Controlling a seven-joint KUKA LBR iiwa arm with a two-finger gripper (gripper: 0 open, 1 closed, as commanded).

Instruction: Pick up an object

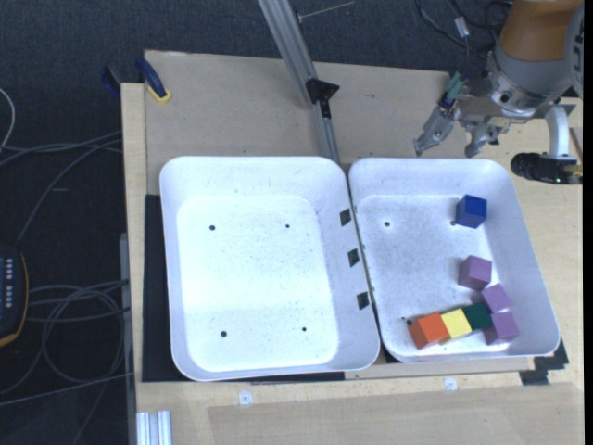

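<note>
Up at the far right, gripper (454,142) hanging over the bare bench just beyond the right bin (528,248), fingers spread apart and holding nothing. Down in that bin, blue cube (471,210) near the far wall, purple cube (474,272) lower. Along the near wall, touching in a row: orange block (427,329), yellow block (455,323), green block (478,316).
</note>
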